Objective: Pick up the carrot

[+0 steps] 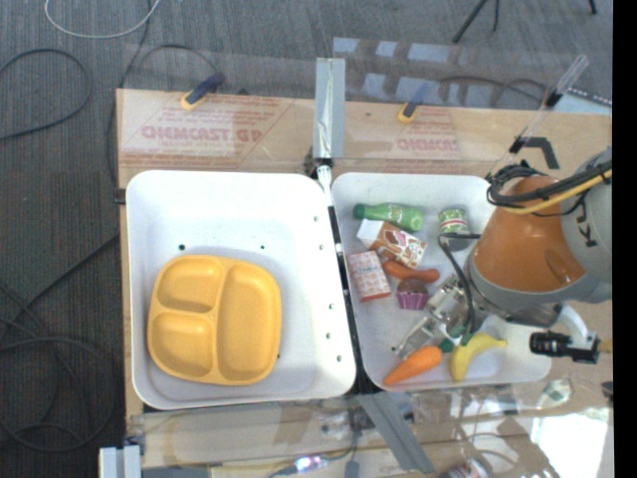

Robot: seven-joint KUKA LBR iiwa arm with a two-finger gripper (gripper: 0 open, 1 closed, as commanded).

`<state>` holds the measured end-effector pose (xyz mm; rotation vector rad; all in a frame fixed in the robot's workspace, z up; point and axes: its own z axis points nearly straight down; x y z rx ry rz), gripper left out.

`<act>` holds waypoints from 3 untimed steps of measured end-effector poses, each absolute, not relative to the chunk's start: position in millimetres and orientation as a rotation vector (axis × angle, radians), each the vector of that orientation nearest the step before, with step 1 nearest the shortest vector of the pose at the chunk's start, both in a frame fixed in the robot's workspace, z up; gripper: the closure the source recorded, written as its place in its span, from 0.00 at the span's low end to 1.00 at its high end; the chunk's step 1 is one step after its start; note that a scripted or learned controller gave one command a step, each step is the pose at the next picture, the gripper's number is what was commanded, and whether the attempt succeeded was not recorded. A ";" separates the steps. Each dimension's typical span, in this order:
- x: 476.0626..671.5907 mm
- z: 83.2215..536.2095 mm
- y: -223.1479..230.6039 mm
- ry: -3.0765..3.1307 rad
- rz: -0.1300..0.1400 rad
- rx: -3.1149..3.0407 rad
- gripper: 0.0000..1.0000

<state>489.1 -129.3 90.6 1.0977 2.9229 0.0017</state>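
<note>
The carrot [412,364], orange with a green top, lies near the front wall of the right bin [350,199], tip pointing left. My gripper [426,331] hangs low just above and behind it, reaching in from the right under the orange wrist band [523,252]. Its metal end sits close over the carrot's thick end. I see nothing held in it. A yellow banana [476,353] lies right beside the carrot's green top.
Behind the gripper in the right bin are a purple cup [411,294], a red sausage [410,271], a pink box [368,275], a snack packet [398,241], a green bottle [390,213] and a green can [454,221]. The left bin [149,192] holds a yellow divided plate [214,319].
</note>
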 end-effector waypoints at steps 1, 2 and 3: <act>488.7 89.6 -145.8 2.869 0.013 1.256 0.00; 489.3 99.1 -145.7 2.867 0.014 1.257 1.00; 489.2 99.0 -145.7 2.867 0.014 1.258 0.00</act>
